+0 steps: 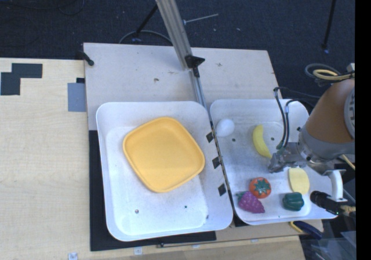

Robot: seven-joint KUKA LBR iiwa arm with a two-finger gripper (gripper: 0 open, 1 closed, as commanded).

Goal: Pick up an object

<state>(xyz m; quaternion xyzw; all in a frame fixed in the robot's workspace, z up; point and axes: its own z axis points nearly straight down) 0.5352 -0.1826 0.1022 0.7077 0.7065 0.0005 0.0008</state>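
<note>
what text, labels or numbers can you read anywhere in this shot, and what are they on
No readable text, label, brand or number shows.
Plate: plain yellow, no print.
Bins: plain white, no marks that read.
Banana, tomato, grapes, green pepper: no stickers that show.
Arm: no readable marking at this size.
Black clips between the bins: unlettered.

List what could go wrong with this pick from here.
1. The tool sits low in the right bin between the banana and the pale yellow piece; it may close on neither or just nudge one.
2. The tomato, grapes and green pepper lie close together, so a grab there could catch two or scatter them.
</note>
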